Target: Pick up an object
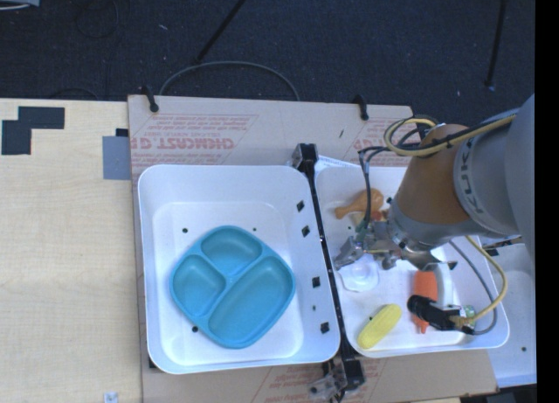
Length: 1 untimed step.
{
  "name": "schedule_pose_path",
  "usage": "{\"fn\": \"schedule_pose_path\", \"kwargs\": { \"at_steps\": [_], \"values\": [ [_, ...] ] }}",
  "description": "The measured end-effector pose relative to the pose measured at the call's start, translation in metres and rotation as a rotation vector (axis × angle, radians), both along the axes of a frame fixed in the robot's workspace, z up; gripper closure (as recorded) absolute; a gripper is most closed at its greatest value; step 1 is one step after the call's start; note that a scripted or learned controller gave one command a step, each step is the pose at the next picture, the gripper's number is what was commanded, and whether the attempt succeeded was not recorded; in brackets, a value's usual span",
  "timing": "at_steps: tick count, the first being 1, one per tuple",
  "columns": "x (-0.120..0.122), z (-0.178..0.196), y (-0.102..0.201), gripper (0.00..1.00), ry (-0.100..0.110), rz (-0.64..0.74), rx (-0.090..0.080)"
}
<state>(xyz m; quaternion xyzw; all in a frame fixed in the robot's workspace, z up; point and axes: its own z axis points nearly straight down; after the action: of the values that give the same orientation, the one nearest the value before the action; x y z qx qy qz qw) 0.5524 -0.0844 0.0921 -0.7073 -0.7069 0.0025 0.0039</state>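
Camera view looks down on two white bins set side by side on a sheet of cardboard [218, 135], which lies on a pale wooden surface [61, 261]. A black strip [319, 244] runs between the bins where their walls meet.

The left bin [157, 191] holds one thing, a blue plate [231, 286] with three compartments. It lies flat near the middle of the bin floor, turned at a slant to the walls.

The arm [463, 187] reaches in from the right, and its orange band sits over the upper part of the right bin [349, 184]. The gripper [356, 253] is low in that bin's left half, close to the black strip. The picture is too blurred there to tell whether it is released or clenched, and nothing can be seen held in it.

The things to pick all lie in the right bin. A tan piece [362, 204], perhaps a toy drumstick, rests near the far wall, just above the gripper and partly behind the arm. A small white thing [358, 279], round and hard to make out against the bin floor, sits just below the gripper, very close to it. The yellow corn [380, 326] lies tilted near the front wall, apart from the gripper. An orange piece [425, 286] lies to the right of the corn, under the arm's cables.
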Motion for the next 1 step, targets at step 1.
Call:
{"fn": "schedule_pose_path", "kwargs": {
  "at_steps": [1],
  "values": [
    [0.0012, 0.0137, -0.0023, 1.00, -0.004, -0.007, -0.001]
  ]
}}
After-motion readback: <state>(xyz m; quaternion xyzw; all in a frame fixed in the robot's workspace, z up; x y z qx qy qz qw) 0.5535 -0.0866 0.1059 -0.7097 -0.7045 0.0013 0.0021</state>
